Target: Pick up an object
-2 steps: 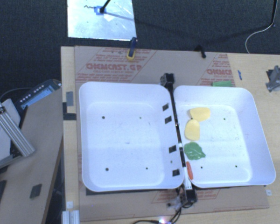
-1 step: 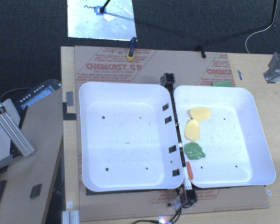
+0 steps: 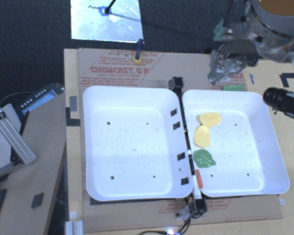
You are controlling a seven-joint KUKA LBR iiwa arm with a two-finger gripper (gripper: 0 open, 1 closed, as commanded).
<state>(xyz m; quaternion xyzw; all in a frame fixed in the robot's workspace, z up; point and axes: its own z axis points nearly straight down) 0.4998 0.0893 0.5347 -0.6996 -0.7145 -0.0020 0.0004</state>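
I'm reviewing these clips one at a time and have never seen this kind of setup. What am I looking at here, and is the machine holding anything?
This is a single picture from a camera fixed above a bench, looking down at a slant. The grey robot arm with an orange band reaches in from the top right; its metal two-finger end effector hangs above the bench just beyond the far edge of the right bin, with nothing visible between its fingers. Two shallow white plastic bins sit side by side on brown cardboard: the left bin and the right bin. In the right bin, near its left wall, lie two flat yellow pieces, a green leaf-like piece and a small orange-red piece.
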